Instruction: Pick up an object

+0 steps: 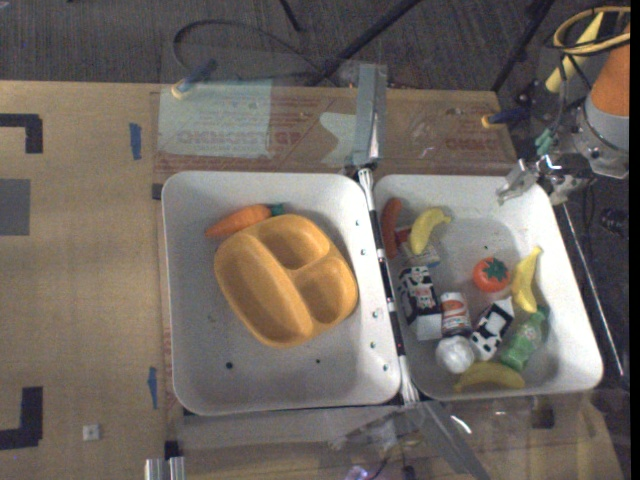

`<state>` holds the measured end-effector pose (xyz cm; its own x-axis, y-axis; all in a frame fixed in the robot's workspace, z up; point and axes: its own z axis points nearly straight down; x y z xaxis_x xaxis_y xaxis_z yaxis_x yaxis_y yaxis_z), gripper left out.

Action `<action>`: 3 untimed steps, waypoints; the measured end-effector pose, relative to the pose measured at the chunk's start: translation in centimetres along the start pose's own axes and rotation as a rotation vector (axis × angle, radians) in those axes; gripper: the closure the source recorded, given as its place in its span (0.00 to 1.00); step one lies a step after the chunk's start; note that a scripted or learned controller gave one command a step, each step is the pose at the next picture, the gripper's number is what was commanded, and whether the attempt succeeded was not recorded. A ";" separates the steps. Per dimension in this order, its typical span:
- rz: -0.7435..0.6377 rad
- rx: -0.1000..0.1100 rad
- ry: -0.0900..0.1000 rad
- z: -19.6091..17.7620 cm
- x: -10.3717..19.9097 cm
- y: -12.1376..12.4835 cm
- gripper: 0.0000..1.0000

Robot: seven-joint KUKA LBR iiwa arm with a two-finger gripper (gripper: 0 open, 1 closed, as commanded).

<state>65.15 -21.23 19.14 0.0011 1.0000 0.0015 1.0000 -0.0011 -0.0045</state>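
My gripper [536, 175] hangs over the far right corner of the right bin [575, 298], open with nothing between its fingers. Below it the bin holds several toys. A red sausage [391, 213] and a yellow banana [428, 228] lie at the far left. A tomato [491, 273] and a second banana [526, 280] sit near the middle right. Two cow-patterned cartons [415, 293] [490, 330], a ketchup bottle [453, 313], a green bottle [522, 340], a white ball [453, 353] and a third banana [490, 375] crowd the near part.
The left bin [190, 298] holds a yellow divided plate [285, 278] and a carrot [238, 220] at its far side. A metal bar [366, 118] runs back from the seam between the bins. Tripod legs and cables lie beyond the bench.
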 end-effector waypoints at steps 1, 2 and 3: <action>-0.099 -0.005 0.006 9.4 0.5 -4.1 0.00; -0.037 -0.016 0.014 10.3 0.4 -7.7 0.00; 0.080 -0.014 0.017 10.2 0.6 -16.4 0.00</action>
<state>48.72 -20.64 8.99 0.0806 0.9966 0.0184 0.9967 -0.0807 0.0085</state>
